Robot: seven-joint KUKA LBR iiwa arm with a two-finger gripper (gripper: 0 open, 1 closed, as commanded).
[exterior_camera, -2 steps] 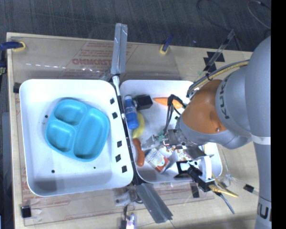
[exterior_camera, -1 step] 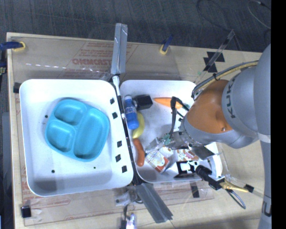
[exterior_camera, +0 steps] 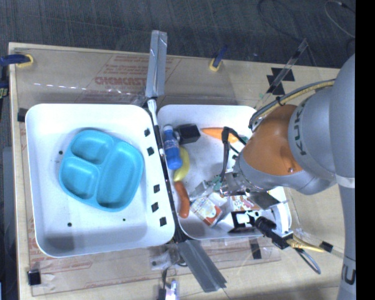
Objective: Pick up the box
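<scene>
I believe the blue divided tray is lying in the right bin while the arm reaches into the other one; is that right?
Not quite. The camera view shows the blue divided tray lying in the left bin, not the right. The arm reaches into the other one, the right bin.
</scene>
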